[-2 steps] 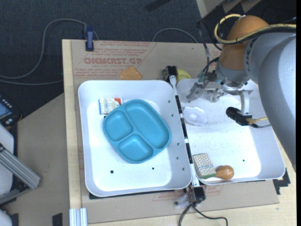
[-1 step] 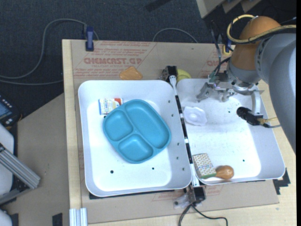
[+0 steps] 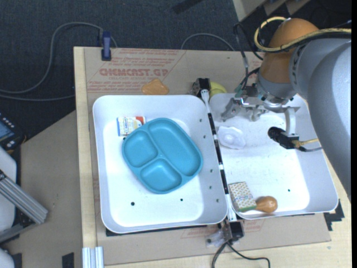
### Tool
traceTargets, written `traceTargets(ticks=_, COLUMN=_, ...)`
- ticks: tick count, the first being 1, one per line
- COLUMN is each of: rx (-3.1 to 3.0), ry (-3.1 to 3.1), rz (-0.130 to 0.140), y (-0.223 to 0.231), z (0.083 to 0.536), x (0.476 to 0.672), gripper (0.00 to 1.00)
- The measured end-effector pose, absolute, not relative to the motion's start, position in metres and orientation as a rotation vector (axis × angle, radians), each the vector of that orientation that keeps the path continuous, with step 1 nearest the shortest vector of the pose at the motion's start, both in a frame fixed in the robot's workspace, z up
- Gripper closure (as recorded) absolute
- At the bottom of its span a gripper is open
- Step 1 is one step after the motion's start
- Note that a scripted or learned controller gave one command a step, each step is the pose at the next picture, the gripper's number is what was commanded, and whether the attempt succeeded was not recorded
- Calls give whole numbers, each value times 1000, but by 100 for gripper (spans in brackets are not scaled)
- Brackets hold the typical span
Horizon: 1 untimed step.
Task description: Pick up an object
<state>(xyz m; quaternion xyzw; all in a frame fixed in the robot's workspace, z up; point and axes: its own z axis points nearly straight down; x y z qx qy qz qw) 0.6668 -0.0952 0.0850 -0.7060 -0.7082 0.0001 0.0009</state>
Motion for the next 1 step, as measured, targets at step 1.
traceTargets(ticks=1, rx=-2220, ry=-2221, rz=2, y=-96, z=85, x=667, gripper=0)
